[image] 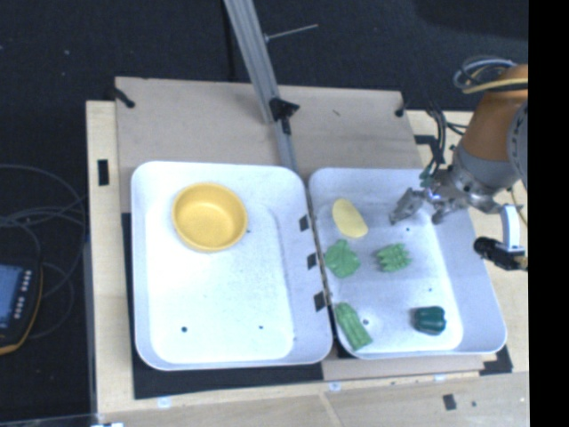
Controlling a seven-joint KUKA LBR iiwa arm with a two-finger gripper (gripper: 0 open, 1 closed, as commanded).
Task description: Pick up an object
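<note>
My gripper point(421, 209) hangs over the far right part of the right bin point(471, 265), its fingers spread open with nothing between them. In that bin lie a yellow lemon-like piece point(349, 219), a green leafy piece point(341, 259), a small ridged green piece point(392, 257), a long green piece point(354, 326) at the near left corner, and a dark green pepper-like piece point(428, 320) at the near right. The ridged green piece lies just below and left of the gripper. A yellow bowl point(209, 217) sits in the left bin point(222, 318).
A grey metal pole point(253, 52) slants down from the top to the gap between the bins. Black clips point(313, 261) line the divide. Cables point(484, 71) loop above the arm's orange band point(493, 123). A handheld pendant point(18, 296) lies off the bench at left.
</note>
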